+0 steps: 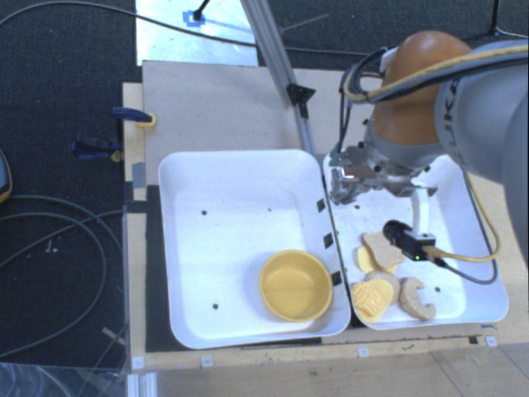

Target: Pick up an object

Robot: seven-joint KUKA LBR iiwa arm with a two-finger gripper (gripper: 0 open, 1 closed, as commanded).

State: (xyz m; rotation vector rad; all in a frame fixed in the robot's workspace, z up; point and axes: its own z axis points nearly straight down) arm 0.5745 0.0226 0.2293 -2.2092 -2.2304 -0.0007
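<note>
The arm reaches in from the right and its tool hangs over the upper left corner of the right bin, close to the wall it shares with the left bin. Whether the tool is open or closed, I cannot tell, because the wrist hides that part. The things to pick lie in the lower part of the right bin: a slice of toast, a pale yellow waffle-like piece and a tan curved piece, all close together and some touching. A yellow bowl sits in the left bin near its lower right corner. In my judgement the tool is not yet above any object. A good grasp probably needs the arm to move toward the lower edge, choose the piece with the most free space around it, and descend straight, so that the neighbours are not pushed.
</note>
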